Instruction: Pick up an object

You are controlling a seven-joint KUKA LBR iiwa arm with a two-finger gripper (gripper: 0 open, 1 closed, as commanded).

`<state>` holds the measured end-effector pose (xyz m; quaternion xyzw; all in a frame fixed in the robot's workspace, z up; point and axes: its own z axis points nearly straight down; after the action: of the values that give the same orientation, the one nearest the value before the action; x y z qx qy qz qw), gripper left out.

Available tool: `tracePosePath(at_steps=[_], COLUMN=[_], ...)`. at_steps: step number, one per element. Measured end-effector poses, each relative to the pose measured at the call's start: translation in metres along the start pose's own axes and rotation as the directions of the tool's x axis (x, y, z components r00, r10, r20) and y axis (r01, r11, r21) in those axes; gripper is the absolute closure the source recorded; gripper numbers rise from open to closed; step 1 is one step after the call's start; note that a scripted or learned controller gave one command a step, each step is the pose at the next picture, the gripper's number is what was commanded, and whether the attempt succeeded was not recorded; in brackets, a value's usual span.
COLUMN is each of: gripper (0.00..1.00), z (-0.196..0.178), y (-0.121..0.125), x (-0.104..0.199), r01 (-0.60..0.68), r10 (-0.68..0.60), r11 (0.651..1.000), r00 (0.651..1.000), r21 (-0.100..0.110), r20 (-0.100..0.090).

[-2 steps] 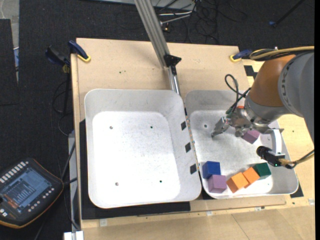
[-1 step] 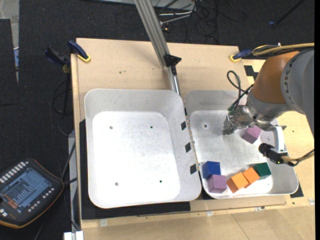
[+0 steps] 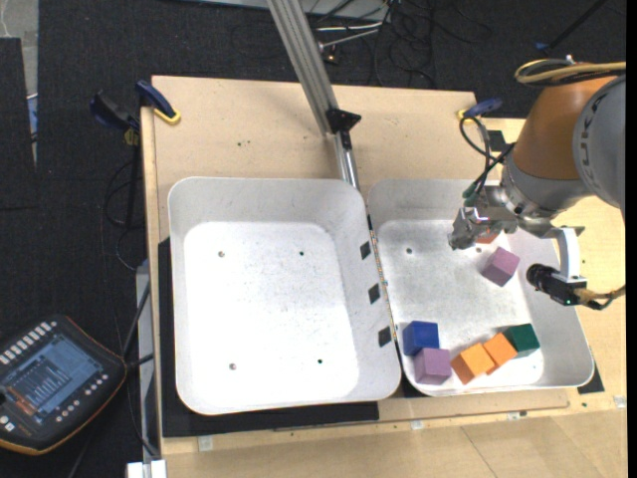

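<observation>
The tool (image 3: 468, 233), whose grip I cannot tell, hangs low in the right bin (image 3: 567, 381), apparently in the reaching step, with a purple cube (image 3: 500, 265) just beside it; next it must centre over that cube and descend.

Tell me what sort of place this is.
Probably a robotics lab: a robot arm over two white bins of coloured blocks, a teach pendant, and loose cables on the floor.
</observation>
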<state>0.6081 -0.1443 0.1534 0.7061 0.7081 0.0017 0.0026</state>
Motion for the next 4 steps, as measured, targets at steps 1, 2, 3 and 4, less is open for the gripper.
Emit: tracePosePath(at_steps=[1,2,3,4], gripper=[1.0,1.0,1.0,1.0], z=[-0.049,-0.063,-0.069,-0.066], y=[-0.008,-0.007,-0.007,-0.013], x=[-0.001,-0.001,0.063,0.126], r01=[-0.001,-0.001,0.006,0.006], r10=[0.001,0.001,-0.006,-0.006], r11=[1.0,1.0,1.0,1.0], r00=[1.0,1.0,1.0,1.0], r21=[0.0,0.003,0.005,0.007], r20=[0.001,0.0,-0.003,-0.004])
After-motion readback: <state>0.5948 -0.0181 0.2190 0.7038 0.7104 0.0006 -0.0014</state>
